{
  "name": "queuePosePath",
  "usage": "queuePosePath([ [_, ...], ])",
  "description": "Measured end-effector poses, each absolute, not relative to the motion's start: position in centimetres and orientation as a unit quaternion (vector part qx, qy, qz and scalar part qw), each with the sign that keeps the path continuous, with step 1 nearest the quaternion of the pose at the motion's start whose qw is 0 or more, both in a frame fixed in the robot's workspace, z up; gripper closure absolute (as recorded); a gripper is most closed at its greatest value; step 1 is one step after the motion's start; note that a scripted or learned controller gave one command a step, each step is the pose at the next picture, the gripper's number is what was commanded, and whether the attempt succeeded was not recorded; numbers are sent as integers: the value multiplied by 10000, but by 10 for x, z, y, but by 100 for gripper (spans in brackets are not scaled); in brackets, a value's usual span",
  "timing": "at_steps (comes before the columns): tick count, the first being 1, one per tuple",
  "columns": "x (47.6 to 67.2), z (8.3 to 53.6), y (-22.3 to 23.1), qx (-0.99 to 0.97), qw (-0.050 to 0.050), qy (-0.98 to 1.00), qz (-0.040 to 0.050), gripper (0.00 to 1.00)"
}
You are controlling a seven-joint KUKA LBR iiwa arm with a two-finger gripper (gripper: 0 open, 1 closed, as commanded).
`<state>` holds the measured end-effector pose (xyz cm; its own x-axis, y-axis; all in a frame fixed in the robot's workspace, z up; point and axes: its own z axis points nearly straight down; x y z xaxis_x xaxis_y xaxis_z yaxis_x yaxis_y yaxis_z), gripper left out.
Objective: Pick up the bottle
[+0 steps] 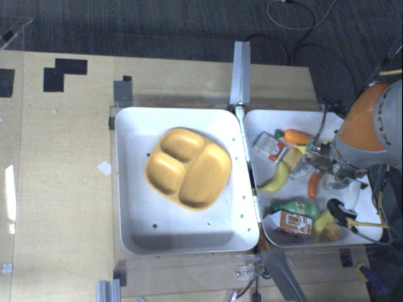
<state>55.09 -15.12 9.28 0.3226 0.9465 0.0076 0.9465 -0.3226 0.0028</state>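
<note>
The bottle is green with a brown and orange label and lies on its side near the front wall of the right bin. My gripper reaches in from the right, below the orange wrist band. It hangs over the middle of that bin, above and behind the bottle and apart from it. Nothing can be seen held in it.
Around the gripper lie a banana, a small carton, a carrot and a small red-orange piece. A yellow-green fruit sits beside the bottle. The left bin holds a large yellow three-part dish.
</note>
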Motion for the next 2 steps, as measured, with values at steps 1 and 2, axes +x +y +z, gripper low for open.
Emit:
queuePosePath([
  [1,496,148,-106,-6900,-16,-7239,-16,0],
  [2,496,148,-106,-6901,-16,-7237,-15,0],
])
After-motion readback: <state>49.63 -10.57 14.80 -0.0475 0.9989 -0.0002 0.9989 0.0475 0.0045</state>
